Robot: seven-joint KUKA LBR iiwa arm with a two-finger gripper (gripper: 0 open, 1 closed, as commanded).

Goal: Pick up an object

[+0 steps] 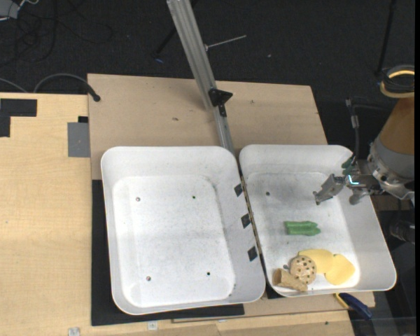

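A: Biggest first. Bench?
B: Pale wooden bench (28, 187) fills the left and centre of the frame, with a tan board (266, 114) lying under both bins. Dark floor with cables across the top.
A: Bins?
B: Two shallow white ones side by side. Left bin (126, 161) lower centre, bare white floor with a few small dark dots. Right bin (294, 158) lower right, touching the left one along a shared edge with small black clips (246, 220).
A: Arm?
B: Grey KUKA arm (395, 142) at the right edge, orange band above the wrist. An aluminium rail (196, 54) slants from top centre down to where the bins meet.
A: Gripper?
B: Gripper (341, 191) over the upper right part of the right bin. Fingers look spread apart, one grey finger (327, 187) pointing left, nothing between them.
A: Objects?
B: All in the right bin. Green oblong piece (301, 227) lies flat mid-bin, below and left of the gripper, apart from it. Yellow flat piece (330, 264) near the bin's lower right corner. Round brownish disc with dark dots (303, 267) just left of the yellow piece, touching or overlapping it. A small tan scrap (287, 278) at the disc's lower left, touching.
A: What's the scrap?
B: Too small to tell.
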